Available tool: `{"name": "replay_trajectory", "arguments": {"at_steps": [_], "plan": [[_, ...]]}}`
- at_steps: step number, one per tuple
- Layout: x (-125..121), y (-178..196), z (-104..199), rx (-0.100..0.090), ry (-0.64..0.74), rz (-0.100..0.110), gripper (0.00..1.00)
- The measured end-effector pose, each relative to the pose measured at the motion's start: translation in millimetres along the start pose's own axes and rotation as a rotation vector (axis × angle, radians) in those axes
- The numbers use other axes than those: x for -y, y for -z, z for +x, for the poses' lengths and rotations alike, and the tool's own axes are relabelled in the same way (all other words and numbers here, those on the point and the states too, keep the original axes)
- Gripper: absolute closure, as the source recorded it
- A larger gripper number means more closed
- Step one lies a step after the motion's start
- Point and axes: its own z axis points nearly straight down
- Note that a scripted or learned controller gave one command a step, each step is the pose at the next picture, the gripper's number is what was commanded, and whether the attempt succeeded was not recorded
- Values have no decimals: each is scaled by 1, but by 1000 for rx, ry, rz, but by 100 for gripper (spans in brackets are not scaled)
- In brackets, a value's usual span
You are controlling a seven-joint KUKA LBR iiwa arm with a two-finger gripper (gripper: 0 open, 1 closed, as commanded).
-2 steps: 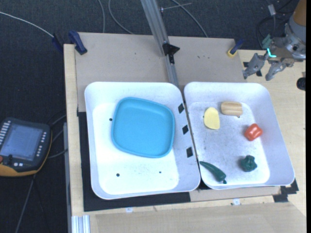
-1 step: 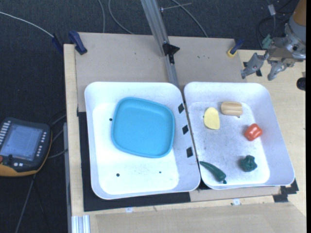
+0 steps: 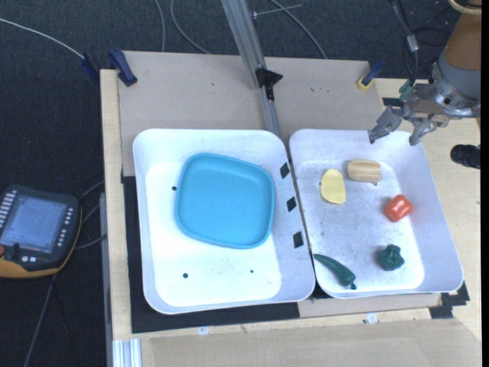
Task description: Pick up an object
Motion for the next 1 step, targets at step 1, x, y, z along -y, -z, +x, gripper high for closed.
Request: {"name": "replay_trajectory", "arguments": {"at_steps": [1], "plan": [[1,-60,8,-1,0,1,0]]}}
